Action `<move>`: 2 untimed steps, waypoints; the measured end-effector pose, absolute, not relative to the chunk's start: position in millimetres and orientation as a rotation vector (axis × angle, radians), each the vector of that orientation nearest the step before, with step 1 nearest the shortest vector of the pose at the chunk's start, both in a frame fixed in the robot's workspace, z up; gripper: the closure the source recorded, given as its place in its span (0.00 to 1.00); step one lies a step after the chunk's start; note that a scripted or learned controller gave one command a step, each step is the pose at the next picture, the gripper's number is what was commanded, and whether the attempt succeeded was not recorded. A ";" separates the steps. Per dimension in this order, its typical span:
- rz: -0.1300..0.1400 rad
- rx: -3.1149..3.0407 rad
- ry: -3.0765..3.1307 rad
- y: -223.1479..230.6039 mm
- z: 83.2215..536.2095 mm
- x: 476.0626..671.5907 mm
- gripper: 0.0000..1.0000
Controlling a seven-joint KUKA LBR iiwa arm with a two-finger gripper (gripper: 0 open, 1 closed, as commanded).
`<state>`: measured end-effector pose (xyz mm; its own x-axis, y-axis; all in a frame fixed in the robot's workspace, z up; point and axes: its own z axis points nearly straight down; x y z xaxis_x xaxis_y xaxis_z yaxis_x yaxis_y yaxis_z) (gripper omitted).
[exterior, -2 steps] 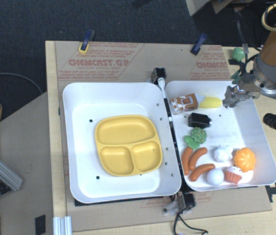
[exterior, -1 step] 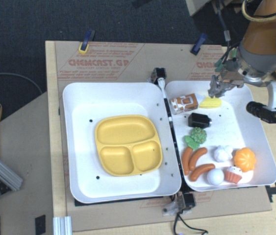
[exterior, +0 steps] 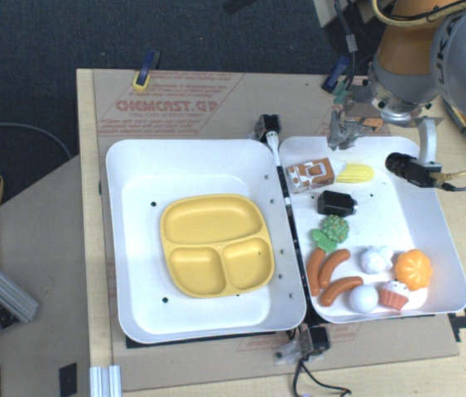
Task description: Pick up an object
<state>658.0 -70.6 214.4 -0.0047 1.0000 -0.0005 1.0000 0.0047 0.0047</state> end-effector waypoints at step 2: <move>0.004 2.218 2.220 -66.3 232.4 649.2 1.00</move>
<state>649.2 -66.3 232.4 -0.0011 1.0000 -0.0011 1.0000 0.0011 0.0043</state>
